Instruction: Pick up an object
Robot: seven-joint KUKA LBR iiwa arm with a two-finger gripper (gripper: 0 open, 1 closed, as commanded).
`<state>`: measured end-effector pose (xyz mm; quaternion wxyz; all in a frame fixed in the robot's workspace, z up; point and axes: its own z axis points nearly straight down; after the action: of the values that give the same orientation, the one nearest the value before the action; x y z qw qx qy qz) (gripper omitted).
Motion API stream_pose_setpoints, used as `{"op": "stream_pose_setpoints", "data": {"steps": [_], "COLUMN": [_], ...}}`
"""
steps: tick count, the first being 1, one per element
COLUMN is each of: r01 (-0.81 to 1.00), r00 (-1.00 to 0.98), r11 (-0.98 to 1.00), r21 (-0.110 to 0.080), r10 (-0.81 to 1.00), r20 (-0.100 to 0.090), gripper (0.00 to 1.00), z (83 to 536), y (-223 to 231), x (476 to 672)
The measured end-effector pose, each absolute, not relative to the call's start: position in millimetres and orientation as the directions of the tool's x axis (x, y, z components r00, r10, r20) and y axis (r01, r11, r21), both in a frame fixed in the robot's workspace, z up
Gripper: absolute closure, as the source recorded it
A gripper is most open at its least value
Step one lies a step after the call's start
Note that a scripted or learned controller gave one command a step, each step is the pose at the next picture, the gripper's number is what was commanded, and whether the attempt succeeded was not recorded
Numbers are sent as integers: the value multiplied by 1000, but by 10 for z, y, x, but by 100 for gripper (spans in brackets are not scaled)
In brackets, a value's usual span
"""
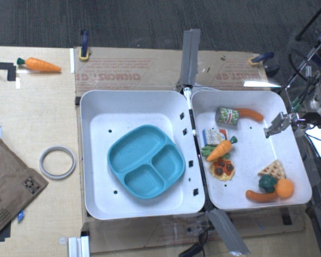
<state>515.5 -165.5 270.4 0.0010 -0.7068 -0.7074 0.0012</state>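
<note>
Contents of the right white bin, all toy food, lying loose:
- green-labelled can, on its side near the far wall
- orange-red sausage, just beside the can
- small white carton with blue and red print, near the left wall
- orange carrot with green top, tilted, touching the carton
- round pizza piece with dark toppings, just below the carrot
- tan waffle wedge
- dark green vegetable
- orange ball-shaped fruit
- second orange-red sausage, clustered with the three above at the near right corner
</note>
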Motion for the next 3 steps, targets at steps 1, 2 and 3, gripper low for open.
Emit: {"op": "stream_pose_setpoints", "data": {"steps": [1,2,3], "r01": [980,984,984], "r00": [-197,-178,-175], "r11": [197,178,175], "r21": [-2,4,7], "r10": [980,984,985], "r20": [0,-2,-2], "gripper": [0,0,100], "z": [2119,991,1093], "y": [-1115,-1118,-1126], "x": [5510,5876,5889]}}
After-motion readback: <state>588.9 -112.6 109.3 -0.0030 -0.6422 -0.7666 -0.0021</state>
